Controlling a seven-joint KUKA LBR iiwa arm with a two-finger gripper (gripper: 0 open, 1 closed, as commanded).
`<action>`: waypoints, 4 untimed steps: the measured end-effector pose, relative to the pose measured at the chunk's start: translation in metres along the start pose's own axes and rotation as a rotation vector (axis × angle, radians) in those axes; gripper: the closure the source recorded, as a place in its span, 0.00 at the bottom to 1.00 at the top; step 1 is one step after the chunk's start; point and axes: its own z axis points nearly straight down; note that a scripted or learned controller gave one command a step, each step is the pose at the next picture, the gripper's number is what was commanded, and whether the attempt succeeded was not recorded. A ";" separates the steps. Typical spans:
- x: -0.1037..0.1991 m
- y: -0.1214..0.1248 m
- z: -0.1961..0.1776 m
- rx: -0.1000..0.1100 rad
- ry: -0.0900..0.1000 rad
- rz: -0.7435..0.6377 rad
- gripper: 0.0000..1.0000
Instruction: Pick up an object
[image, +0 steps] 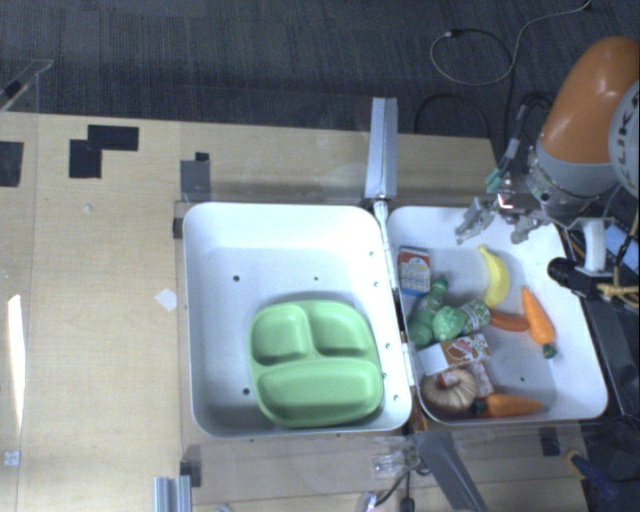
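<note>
My gripper (497, 226) hangs over the back edge of the right bin (580, 385), its two grey fingers spread open with nothing between them. Just below it lies a yellow banana (494, 276). Further down the bin hold an orange carrot (538, 318), a second carrot (512, 405) near the front, a red and white carton (414, 270), green bottles (440, 318), a small packet (467, 351) and a round brown pastry (450, 390).
The left bin (215, 300) holds a green sectioned tray (315, 362). A metal divider post (381, 150) stands between the bins at the back. Cables run along the right side near the arm.
</note>
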 end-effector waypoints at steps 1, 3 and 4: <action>-0.015 -0.028 0.109 -0.004 -0.002 -0.116 0.00; -0.034 -0.031 0.133 -0.010 -0.003 -0.166 1.00; -0.036 -0.032 0.133 -0.011 -0.005 -0.165 0.00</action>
